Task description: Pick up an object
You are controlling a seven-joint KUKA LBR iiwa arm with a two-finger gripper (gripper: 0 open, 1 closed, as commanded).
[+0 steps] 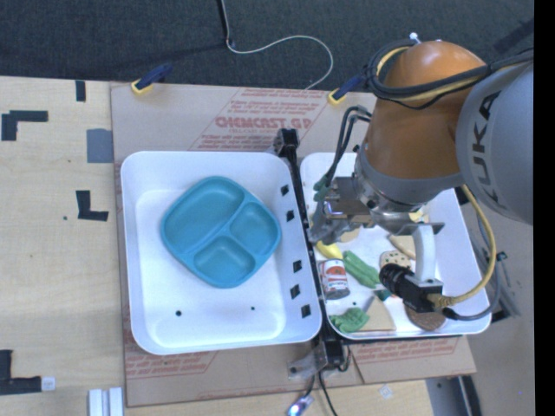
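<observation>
Objects (360, 267) lie jumbled in the right bin (473, 232) before you: a yellow piece, green pieces, a small can. Your arm (425, 120) hangs over that bin, its gripper (340, 219) low near the divider; its grasp cannot be told. A blue plate (221, 230) sits in the left bin (143, 232).

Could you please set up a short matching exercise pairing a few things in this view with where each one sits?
Things:
1. blue divided plate
2. small can with a red label
3. green leafy piece
4. yellow clamp

Places:
A. front edge of the right bin
B. far left corner of the cardboard sheet
C. middle of the left bin
D. right bin, close to the divider between the bins

Pairs: 1-C, 2-D, 3-A, 4-B
</observation>
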